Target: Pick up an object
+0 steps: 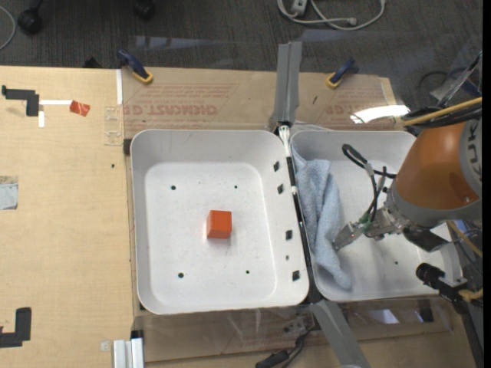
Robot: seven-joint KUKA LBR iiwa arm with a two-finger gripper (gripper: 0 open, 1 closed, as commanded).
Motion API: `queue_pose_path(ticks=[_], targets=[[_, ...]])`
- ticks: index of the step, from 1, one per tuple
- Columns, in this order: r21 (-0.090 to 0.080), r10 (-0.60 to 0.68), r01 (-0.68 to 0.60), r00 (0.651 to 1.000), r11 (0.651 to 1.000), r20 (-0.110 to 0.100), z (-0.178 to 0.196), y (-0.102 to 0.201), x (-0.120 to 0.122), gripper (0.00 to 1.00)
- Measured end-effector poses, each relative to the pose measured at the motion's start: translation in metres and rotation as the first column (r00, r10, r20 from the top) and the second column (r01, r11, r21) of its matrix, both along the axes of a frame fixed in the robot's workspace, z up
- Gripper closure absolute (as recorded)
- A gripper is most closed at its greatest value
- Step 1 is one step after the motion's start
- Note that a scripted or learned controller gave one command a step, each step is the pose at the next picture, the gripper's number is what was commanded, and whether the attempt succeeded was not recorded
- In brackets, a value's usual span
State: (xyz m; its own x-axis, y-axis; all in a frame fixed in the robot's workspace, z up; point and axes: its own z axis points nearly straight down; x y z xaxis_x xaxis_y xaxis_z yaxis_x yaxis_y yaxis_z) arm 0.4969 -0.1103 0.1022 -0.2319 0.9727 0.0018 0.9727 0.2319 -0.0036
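Note:
A small orange-red block (219, 225) rests alone near the middle of the left bin (153, 205). A crumpled light blue cloth (318, 209) lies along the left wall of the right bin (383, 278). My gripper (343, 238) is low inside the right bin, its tip at the cloth's right edge about halfway down. The arm's orange band (437, 171) hangs over the bin's right side and hides that part of the floor. Nothing is visibly held.
A raised divider (291, 198) with black clips separates the two bins. Cables (368, 182) run along the wrist above the right bin. Wooden bench surface extends left of the bins, cardboard lies behind them.

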Motion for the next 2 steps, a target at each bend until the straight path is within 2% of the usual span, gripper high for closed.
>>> queue_pose_path(ticks=[1, 2], targets=[[0.000, -0.004, 0.004, 1.000, 1.000, 0.000, 0.009, -0.001, 0.000, 1.00], [-0.001, 0.204, -0.204, 0.979, 0.979, 0.004, 0.089, 0.025, 0.039, 1.00]])
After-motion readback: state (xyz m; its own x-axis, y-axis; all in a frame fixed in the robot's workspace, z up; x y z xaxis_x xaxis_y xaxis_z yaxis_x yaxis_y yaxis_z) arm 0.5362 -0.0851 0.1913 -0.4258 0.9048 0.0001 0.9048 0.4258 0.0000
